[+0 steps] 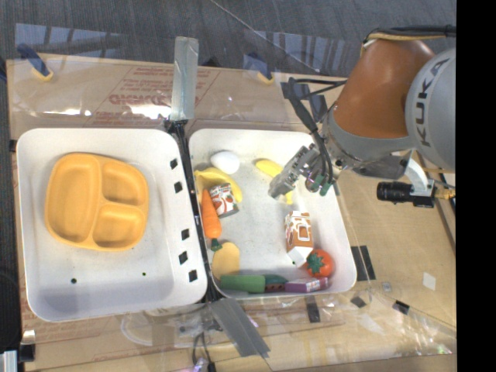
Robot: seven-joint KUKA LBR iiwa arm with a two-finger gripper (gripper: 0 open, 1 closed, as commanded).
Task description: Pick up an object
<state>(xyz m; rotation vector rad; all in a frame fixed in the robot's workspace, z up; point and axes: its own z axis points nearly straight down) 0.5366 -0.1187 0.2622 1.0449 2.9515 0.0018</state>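
Banana [268, 167] just beside tool [284, 183], tool's grip unclear, egg [225, 161], carton [298, 233] nearby

A single fixed camera looks down on the bench [116, 84] at a slant from above, near enough that the two white bins [46, 285] span most of the frame's width. The arm [395, 91] enters at the upper right.

yellow divided plate [96, 201] | in left bin [39, 285]
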